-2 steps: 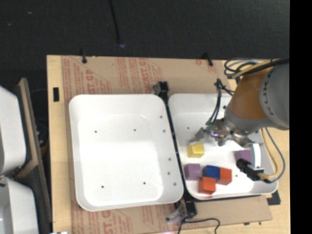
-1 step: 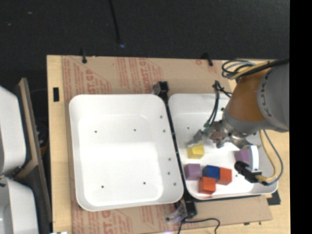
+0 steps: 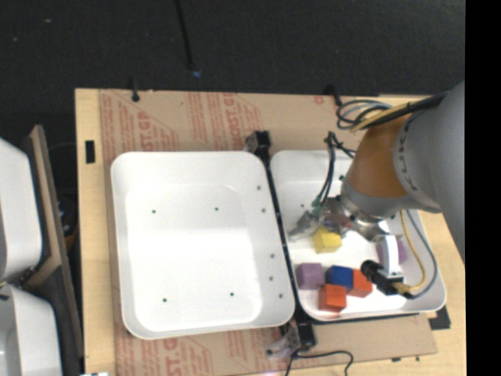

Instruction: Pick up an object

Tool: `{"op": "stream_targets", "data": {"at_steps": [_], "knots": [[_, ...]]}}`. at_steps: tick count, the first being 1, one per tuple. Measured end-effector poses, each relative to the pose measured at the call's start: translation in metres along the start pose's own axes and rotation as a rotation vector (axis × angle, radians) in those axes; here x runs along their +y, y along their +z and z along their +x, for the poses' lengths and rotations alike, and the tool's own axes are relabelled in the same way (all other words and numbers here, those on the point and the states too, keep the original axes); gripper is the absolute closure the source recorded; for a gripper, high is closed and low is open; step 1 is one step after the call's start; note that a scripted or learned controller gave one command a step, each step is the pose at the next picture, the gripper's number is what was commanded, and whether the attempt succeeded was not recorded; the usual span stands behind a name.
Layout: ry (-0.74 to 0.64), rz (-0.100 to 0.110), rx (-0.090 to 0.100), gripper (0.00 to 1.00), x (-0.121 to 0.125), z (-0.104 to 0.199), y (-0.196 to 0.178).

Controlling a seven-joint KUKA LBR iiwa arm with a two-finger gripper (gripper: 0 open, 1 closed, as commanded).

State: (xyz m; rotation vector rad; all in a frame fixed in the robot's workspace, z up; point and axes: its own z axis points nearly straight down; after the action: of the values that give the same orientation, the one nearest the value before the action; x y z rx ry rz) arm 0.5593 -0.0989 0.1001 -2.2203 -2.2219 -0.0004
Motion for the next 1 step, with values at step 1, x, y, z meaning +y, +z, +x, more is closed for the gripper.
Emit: {"op": "stream_targets", "data": {"at_steps": [1], "knots": [[0.002,-0.001,-0.001,0.00,-0.0074,-0.0077,-0.0006]]}}
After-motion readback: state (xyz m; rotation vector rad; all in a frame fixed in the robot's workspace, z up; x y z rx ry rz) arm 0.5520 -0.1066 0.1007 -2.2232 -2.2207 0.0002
